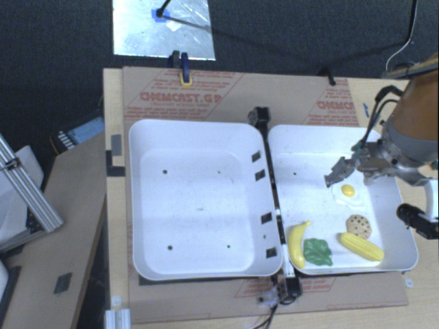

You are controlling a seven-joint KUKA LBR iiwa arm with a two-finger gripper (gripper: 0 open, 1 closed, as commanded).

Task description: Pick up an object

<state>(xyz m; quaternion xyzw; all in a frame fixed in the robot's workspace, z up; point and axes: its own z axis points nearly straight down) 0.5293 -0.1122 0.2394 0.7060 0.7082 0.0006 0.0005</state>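
hovering over right bin [405,249], gripper [345,172] is sitting just above egg [348,191], fingers spreading, pinching nothing. nothing lifted yet. cookie [358,225], corn [361,247], banana [297,244], green leaf [317,251] lying nearer front of egg. descent, closing, lifting remaining.

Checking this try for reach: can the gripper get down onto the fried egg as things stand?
Probably yes. The gripper hangs just up-left of the egg in the right bin, with nothing lying over the egg; the cookie sits apart, nearer the camera.
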